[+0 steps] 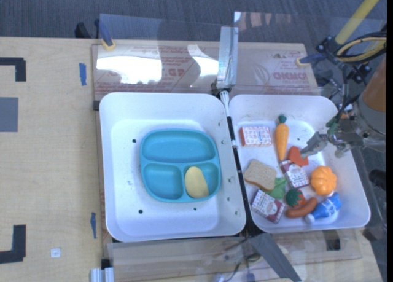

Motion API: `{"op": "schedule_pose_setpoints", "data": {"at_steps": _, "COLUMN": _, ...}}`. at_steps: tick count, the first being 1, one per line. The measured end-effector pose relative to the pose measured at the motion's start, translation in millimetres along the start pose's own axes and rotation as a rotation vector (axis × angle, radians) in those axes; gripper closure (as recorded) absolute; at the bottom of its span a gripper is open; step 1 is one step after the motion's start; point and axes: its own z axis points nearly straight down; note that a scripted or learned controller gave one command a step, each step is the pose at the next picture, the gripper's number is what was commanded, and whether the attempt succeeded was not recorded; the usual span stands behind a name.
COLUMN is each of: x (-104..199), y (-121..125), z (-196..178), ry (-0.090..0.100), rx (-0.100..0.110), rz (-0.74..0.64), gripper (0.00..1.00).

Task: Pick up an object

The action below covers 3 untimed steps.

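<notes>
I have the two-finger gripper [316,144] low over the right-hand white bin [359,213], fingers spread open with nothing between them — tips just above a small red plastic piece [298,155]. That piece lies directly under and slightly inboard of the gripper, touching the long orange toy carrot with the green top [281,139] on its far side.

Judgement on handling: small, light, rigid moulded plastic, probably smooth and prone to slip. It lies low against the bin floor, so a grasp would need to come straight down and close across its narrow width.

Crowding is the worry — a red-and-white printed box [297,175] and a round orange toy pumpkin [323,179] lie just behind the gripper, near enough to catch a finger.

Alternative target: the carrot, gripped mid-shaft across its width.

Well away, the blue divided plastic tray [178,164] holds a yellow oval toy [196,182].
</notes>
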Motion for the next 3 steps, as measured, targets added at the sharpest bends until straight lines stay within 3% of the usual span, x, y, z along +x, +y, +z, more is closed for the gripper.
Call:
{"op": "schedule_pose_setpoints", "data": {"at_steps": 1, "x": 9.1, "y": 44.9, "z": 115.1, "ry": -0.003, "rx": -0.012, "rz": -0.106, "gripper": 0.0}}
{"op": "schedule_pose_setpoints", "data": {"at_steps": 2, "x": 38.4, "y": 28.5, "z": 90.3, "ry": 0.0, "rx": -0.001, "rz": -0.289, "gripper": 0.0}}
{"op": "schedule_pose_setpoints", "data": {"at_steps": 3, "x": 36.8, "y": 29.0, "z": 84.0, "ry": 0.001, "rx": 0.002, "rz": -0.287, "gripper": 1.0}}
